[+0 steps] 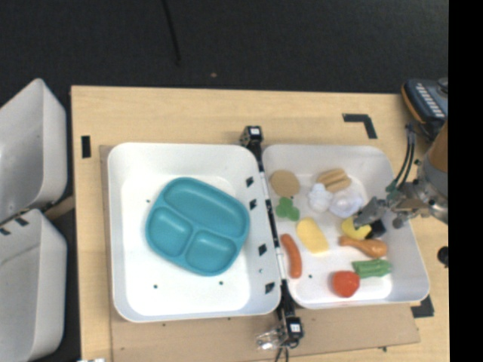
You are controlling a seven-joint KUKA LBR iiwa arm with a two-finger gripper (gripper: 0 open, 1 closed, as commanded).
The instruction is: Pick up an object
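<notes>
One teal divided plastic tray lay in the left white bin, nine toy foods in the right white bin, gripper state unclear.

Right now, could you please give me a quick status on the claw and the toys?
Claw low over right bin, right side. Nothing seen held. Yellow toy and orange toy directly beside it. Blue tray alone in left bin.

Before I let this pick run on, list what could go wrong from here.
1. The hand sits low among close-packed toys in the right bin: a small yellow piece, an orange piece and a white lump. It may nudge neighbours or pinch two.
2. It works near the bin's right wall, so a finger could catch the rim.
</notes>
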